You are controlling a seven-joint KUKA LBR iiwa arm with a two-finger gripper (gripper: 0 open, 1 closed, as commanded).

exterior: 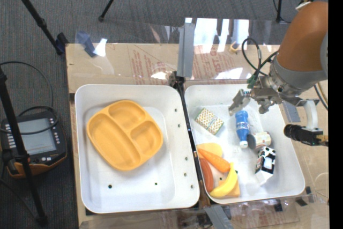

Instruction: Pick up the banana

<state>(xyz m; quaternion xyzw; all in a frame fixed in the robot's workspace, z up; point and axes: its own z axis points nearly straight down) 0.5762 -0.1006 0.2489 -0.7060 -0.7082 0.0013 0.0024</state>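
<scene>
Two white bins sat on the surface; the banana point(229, 185) lay untouched at the right bin's point(297, 169) near edge. The claw point(250, 102) hovered spread and empty above the blue bottle point(242, 127), so reaching seemed underway, with descent over the banana needed next.

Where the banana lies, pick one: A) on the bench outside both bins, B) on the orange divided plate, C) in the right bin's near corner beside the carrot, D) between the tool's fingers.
C: the banana lies in the right bin, against the carrot at its near edge.
</scene>
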